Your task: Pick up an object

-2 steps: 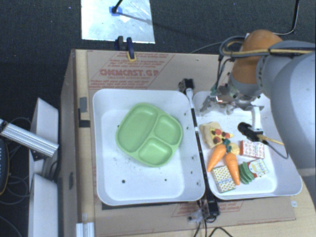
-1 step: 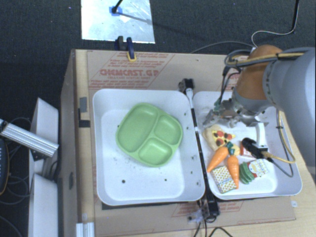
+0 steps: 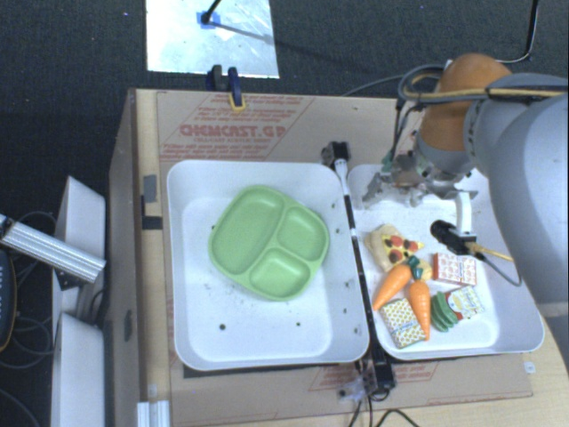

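Hand (image 3: 411, 185) sits over the far end of the right bin (image 3: 517, 329), just beyond the pizza slice (image 3: 388, 245). From where I stand I can't tell whether it is open or closed, and nothing shows in its grasp.

Likely target is the carrot (image 3: 395, 286). It lies flat just on the near side of the pizza slice, nearly touching it. Its thick end points toward the slice and its tip slants away, toward the divider between the bins.

Looks: orange, tapered, smooth, with a bit of green at the thick end. It's probably a toy.

Handling guess: light, rigid plastic, a bit slick, not fragile. Best taken across the mid-body, where it's still fat; the tip would likely slip out.

The spot is crowded:
- A second carrot (image 3: 420, 312) lies beside it, further from the slice.
- A patterned box (image 3: 402, 323) touches both carrots.
- A red-and-white box (image 3: 454, 269) lies to the arm's side of the slice.

The green plate (image 3: 267, 243) lies across the divider from the slice, in the left bin (image 3: 203, 329).
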You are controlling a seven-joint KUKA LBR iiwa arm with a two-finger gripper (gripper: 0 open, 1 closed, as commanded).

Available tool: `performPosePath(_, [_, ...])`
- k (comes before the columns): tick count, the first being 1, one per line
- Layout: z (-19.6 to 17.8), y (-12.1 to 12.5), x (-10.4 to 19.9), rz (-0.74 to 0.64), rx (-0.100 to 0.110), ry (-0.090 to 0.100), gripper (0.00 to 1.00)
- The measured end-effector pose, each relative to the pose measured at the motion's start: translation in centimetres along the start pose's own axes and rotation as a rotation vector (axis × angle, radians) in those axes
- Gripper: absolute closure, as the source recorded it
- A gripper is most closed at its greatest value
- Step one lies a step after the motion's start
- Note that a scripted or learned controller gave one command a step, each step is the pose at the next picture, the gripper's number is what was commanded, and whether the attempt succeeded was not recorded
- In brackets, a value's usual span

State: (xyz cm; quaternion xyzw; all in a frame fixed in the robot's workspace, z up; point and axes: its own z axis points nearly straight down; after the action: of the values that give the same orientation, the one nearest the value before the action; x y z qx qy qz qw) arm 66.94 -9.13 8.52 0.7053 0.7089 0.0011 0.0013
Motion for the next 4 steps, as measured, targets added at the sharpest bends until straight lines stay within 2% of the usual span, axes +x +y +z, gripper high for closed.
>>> performPosePath(1, [0.1,-6.5,0.3,0.003,0.003,0.0,0.0])
performPosePath(2, [0.0,-7.6,-0.1,0.004,0.002,0.0,0.0])
performPosePath(3, [0.1,-8.9,-1.7,0.004,0.003,0.0,0.0])
performPosePath(4, [0.0,-1.5,-2.6,0.001,0.0,-0.001,0.0])
